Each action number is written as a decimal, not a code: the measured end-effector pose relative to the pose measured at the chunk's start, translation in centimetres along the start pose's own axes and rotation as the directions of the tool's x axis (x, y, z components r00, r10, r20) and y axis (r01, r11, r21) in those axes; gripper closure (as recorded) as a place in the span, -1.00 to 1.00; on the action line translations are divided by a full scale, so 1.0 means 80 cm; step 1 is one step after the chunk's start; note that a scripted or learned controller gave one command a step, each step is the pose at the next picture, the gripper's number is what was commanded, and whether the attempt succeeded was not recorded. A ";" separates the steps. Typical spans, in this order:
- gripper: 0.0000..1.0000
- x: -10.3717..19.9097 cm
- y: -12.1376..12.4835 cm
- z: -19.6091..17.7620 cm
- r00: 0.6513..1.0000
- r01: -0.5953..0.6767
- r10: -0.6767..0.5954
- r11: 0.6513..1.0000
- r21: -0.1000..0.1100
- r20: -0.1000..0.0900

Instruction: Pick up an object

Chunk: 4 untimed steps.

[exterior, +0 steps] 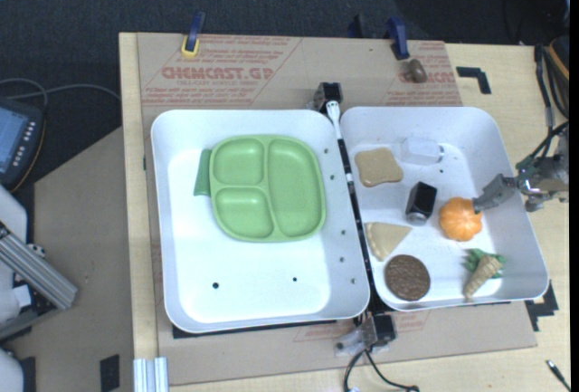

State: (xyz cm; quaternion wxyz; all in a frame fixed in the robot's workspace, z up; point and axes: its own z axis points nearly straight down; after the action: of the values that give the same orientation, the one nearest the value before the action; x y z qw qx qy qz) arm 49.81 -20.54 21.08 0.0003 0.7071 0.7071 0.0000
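Your gripper (pixel 496 193) sits at the right bin's (pixel 470 123) right rim beside the orange (pixel 460 220); I cannot tell its jaws' state, and open floor lies just above.

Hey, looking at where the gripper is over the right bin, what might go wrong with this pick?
1. The gripper sits right beside the orange; a round fruit may roll off instead of being caught.
2. The black block and the toy carrot lie close to the orange, so a nudge might push it into them.
3. The gripper is near the right bin wall and might clip it.
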 end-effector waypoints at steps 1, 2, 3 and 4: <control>-1.00 0.007 -0.010 0.074 1.000 0.000 0.000 1.000 0.008 -0.004; -1.00 0.007 -0.013 0.128 1.000 0.000 0.000 1.000 0.007 -0.004; -1.00 0.008 -0.014 0.160 1.000 0.000 0.000 1.000 0.005 -0.003; 1.00 0.007 -0.013 0.145 1.000 -0.001 0.001 1.000 0.000 0.000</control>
State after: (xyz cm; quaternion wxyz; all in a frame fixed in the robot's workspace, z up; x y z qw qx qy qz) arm 48.76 -19.96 9.49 0.0001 0.7075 0.7067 0.0000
